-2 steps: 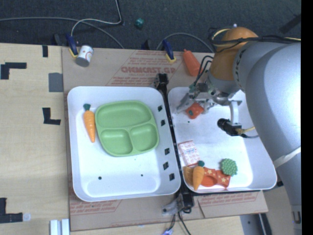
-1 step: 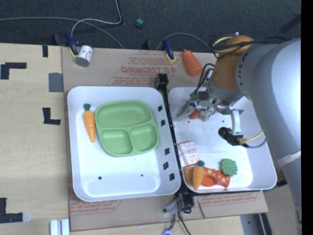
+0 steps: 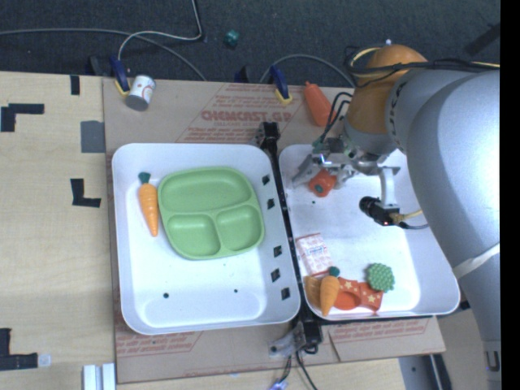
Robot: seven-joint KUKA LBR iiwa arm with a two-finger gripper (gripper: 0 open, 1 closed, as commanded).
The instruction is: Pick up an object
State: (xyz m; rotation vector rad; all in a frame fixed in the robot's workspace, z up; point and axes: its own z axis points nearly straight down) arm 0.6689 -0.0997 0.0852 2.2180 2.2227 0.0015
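The grey arm [image 3: 455,153] reaches in from the right and bends down over the far end of the right bin [image 3: 422,287]. Its fingers [image 3: 318,171] hang low over the bin's upper left corner, right at a small orange-red object [image 3: 322,186] lying on the white floor there. The metal tips look to be touching or just above it, but I cannot tell whether they are spread or pressed together, nor whether the object sits between them.

Near the front of the same bin lie a small wrapped packet [image 3: 313,253], a toy carrot [image 3: 328,292] resting against a red piece [image 3: 357,293], and a bumpy green item [image 3: 379,277] just beside them.

In the left bin [image 3: 130,291] a green divided plate [image 3: 212,212] sits in the middle, with another toy carrot [image 3: 149,205] just beside its left edge.
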